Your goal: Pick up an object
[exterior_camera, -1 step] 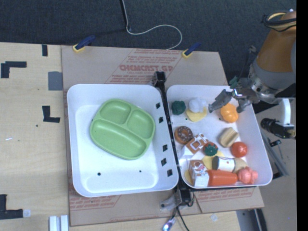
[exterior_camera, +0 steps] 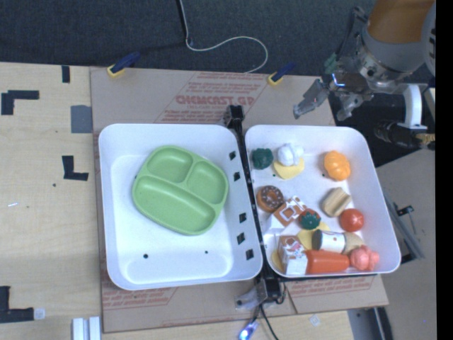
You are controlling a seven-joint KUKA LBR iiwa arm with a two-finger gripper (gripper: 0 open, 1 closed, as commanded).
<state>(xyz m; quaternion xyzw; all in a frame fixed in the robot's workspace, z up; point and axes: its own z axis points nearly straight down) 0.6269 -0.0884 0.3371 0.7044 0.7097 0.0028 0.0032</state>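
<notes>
Your gripper hangs past the far edge of the right bin with its jaws spread and holding nothing, probably so you can look over the toys like that orange fruit.

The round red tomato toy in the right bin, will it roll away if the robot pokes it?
The round red tomato toy probably would roll: it looks smooth and ball-shaped. It likely won't go far, since a tan bread roll toy and the right white bin's wall sit close.

A green divided plate lies in the left bin; beyond that bin, a white cable loops over dark cloth.
</notes>
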